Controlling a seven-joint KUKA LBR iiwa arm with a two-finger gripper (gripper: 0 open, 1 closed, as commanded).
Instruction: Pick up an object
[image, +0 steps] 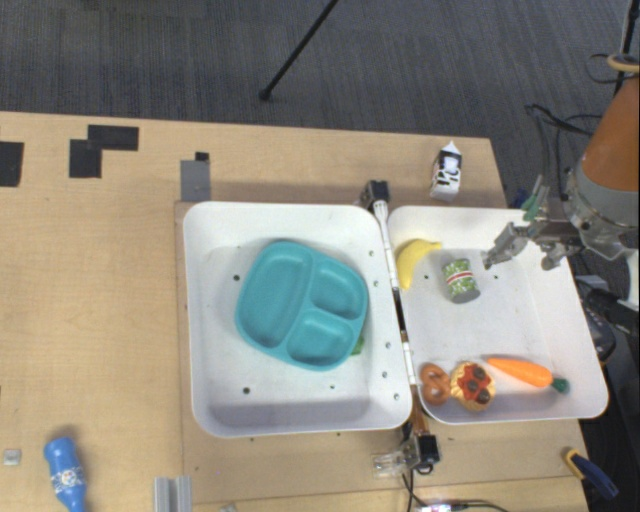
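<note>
Far left of the jaws, a smooth teal divided plate (303, 317) fills the left white bin (210, 300). The gripper (528, 240) hovers over the right bin (520, 330) with metal fingers spread, pinching nothing. Below the jaws lies a tapered orange carrot (520, 372); left sits a curved yellow banana (414, 259), and nearest, just left, a small green can (460, 280).

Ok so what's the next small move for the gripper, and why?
Probably shift the gripper left and down over the can. The gripper hangs above the right bin with nothing between its fingers, and the can lies closest to it, apart from the banana and carrot.
</note>
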